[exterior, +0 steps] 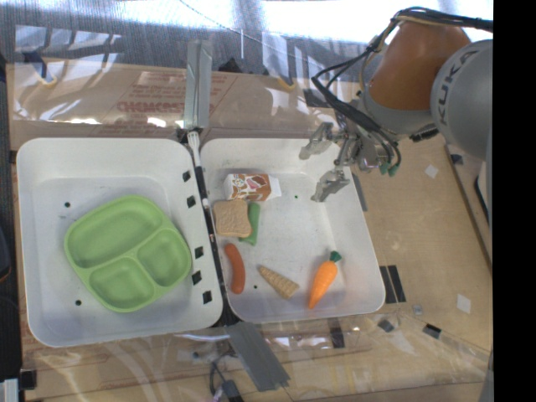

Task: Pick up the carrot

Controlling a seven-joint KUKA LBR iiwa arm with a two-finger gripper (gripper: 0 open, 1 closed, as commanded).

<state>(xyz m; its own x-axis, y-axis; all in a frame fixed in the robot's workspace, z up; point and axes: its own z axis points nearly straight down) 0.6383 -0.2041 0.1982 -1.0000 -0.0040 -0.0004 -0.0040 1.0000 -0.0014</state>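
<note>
Bearing two white bins (pixel 50 308) — tan bench (pixel 419 241), glare-streaked backdrop

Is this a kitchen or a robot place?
Most likely a robot test bench, not a kitchen. A grey and orange robot arm reaches over two white bins, and the carrot and sausage look like toy food.

We see a brown cardboard-coloured bench (pixel 423 249) filling most of the frame, with printed lettering faint at upper left. A metal divider strip (pixel 198 86) rises from the upper middle. Bright light washes out the top of the frame over glossy plastic sheeting (pixel 75 44). Small dark tape marks (pixel 392 283) dot the bench at lower right.
</note>
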